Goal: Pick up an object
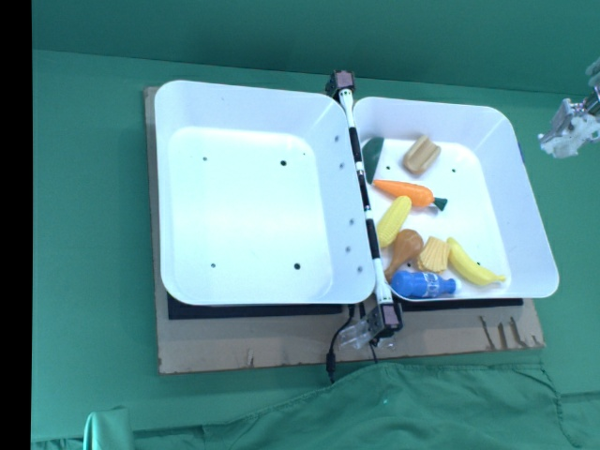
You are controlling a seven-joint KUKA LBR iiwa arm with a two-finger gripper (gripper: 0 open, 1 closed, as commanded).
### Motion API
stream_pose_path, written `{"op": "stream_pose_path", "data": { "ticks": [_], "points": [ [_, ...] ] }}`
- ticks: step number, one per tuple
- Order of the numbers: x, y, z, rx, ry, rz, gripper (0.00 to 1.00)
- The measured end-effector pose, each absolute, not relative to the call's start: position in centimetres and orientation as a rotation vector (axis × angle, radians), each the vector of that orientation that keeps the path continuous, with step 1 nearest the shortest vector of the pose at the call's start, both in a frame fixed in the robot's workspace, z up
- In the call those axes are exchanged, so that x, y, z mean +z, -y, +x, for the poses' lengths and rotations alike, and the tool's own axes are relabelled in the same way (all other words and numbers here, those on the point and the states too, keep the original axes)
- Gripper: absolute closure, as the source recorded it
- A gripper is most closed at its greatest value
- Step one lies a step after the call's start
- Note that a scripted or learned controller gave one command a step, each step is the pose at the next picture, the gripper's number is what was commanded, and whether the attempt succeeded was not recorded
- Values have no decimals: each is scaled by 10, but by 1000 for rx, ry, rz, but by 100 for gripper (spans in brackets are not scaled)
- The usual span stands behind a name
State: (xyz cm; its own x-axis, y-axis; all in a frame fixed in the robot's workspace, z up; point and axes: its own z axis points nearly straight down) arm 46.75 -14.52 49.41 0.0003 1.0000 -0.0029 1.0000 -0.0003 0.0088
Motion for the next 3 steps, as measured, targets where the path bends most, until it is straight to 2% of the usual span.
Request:
{"op": "stream_pose_path", "data": {
  "ticks": [1,2,3],
  "points": [
    [530,124,467,7,-2213,2218,100],
    [520,122,467,0,-2215,2225,100],
    [622,63,467,17,-2216,2210,100]
  ]
}}
